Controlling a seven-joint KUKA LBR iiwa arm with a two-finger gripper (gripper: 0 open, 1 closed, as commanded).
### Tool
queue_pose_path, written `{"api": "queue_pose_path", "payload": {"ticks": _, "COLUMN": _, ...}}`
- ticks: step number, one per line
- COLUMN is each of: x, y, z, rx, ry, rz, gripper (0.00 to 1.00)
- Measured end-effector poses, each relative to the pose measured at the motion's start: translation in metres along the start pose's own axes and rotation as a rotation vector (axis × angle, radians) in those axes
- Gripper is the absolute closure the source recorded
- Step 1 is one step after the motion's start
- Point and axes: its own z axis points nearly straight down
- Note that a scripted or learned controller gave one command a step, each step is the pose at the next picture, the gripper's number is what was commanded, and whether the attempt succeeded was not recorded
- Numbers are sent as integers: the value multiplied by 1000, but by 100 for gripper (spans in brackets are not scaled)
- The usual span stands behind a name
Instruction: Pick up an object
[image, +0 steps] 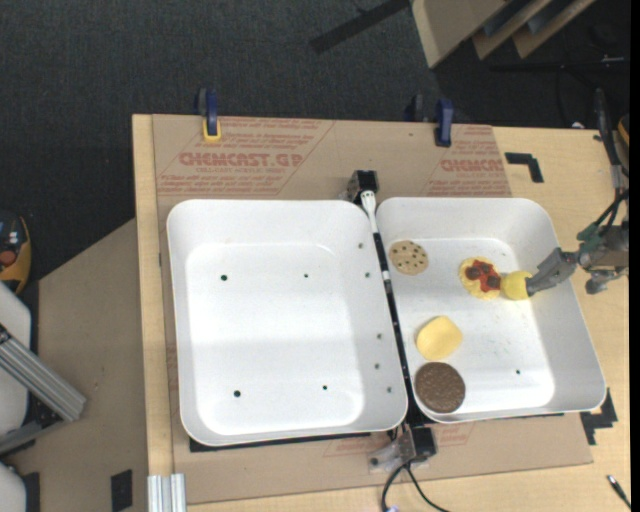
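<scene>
Four items lay in right bin (560, 300); yellow piece (514, 287) sat at gripper (535, 281) tip, just left; finger state unreadable.

Right bin (560, 395), four flat items: chip cookie (408, 257), far left; yellow round with red topping (481, 276), far centre, touching a yellow tip; plain yellow piece (439, 337), centre; brown cookie (440, 387), near rim.

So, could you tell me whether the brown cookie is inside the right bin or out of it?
Inside: the brown cookie lies flat on the right bin floor, near its front-left corner.
</scene>
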Motion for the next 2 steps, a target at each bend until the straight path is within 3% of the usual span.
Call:
{"api": "queue_pose_path", "payload": {"ticks": 1, "x": 0, "y": 1, "z": -11, "rx": -4, "ry": -2, "rz": -1, "gripper": 100}}
{"api": "queue_pose_path", "payload": {"ticks": 2, "x": 26, "y": -9, "z": -38, "rx": -4, "ry": -1, "rz": -3, "gripper": 100}}
